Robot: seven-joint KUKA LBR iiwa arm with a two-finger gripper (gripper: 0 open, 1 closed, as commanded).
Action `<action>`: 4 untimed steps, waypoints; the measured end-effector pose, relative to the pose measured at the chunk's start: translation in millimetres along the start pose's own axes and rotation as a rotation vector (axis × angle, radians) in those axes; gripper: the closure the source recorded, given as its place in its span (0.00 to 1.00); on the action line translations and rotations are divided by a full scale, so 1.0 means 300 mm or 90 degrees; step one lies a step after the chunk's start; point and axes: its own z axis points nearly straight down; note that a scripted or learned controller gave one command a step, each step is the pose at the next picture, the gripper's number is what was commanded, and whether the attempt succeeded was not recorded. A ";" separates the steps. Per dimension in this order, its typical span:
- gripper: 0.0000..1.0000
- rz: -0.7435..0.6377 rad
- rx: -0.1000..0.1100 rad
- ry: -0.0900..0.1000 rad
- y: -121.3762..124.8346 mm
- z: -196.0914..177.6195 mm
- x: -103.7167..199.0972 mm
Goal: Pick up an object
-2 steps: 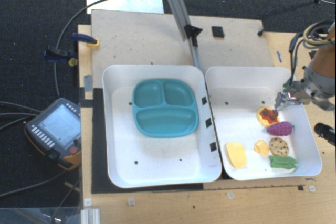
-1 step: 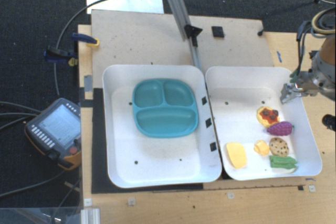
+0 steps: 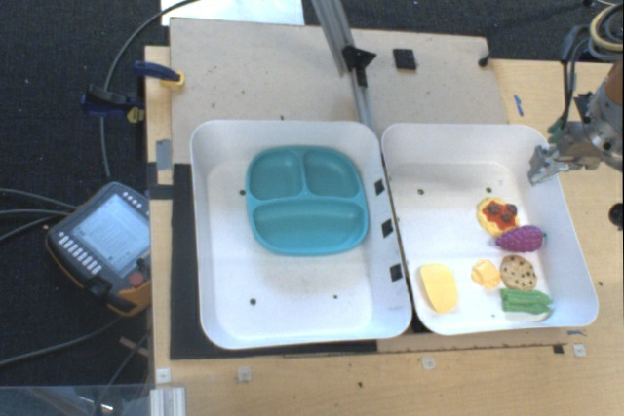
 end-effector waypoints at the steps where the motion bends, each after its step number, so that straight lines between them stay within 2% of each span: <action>1: 1.00 -0.001 0.004 0.002 -0.059 0.025 0.172; 2: 1.00 -0.002 0.004 0.002 -0.091 0.056 0.347; 4: 1.00 -0.004 0.003 0.003 -0.165 0.000 0.733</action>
